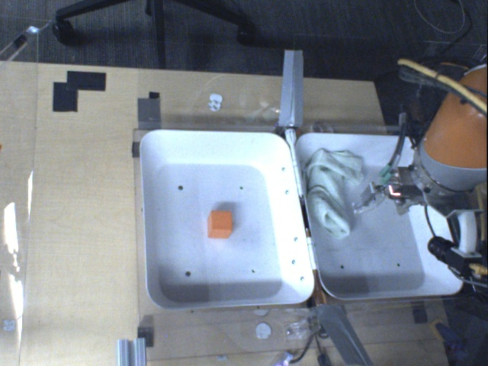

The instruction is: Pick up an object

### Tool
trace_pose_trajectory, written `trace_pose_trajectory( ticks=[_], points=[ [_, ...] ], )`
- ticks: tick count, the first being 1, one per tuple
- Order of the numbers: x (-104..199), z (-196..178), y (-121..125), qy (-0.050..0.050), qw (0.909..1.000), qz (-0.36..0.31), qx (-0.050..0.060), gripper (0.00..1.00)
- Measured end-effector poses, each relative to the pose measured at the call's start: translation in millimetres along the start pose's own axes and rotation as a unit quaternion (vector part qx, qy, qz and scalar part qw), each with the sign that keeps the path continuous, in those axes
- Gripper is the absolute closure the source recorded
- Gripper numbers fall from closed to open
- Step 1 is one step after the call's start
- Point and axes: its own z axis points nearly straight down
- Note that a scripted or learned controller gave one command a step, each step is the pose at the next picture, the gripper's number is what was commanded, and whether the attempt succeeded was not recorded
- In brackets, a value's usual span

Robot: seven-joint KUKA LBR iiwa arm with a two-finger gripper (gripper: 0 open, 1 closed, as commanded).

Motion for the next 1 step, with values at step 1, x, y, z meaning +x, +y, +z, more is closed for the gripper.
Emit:
trace_pose_trajectory(
  ticks=[1],
  points=[
    [-3.6,121.5,43.9,0.000,0.9994,-0.034,-0.004,0.00]
  ],
)
